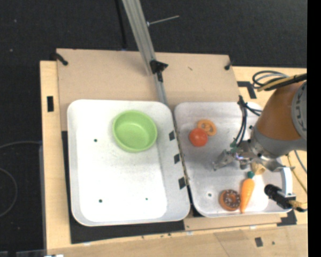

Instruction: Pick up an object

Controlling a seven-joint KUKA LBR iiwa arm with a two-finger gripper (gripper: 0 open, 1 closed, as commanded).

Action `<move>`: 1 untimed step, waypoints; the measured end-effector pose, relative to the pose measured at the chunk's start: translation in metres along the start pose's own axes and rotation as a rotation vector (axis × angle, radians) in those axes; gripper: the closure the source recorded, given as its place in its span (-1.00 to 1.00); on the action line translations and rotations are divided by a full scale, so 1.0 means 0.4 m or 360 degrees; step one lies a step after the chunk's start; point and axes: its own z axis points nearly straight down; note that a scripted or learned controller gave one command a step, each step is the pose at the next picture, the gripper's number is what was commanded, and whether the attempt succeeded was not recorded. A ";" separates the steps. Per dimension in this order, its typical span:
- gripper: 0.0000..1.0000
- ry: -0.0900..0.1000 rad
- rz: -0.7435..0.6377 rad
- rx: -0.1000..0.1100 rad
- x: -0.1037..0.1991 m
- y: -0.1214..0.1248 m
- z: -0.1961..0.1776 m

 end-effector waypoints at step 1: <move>1.00 0.0001 0.0009 -0.0013 -0.001 0.005 -0.033</move>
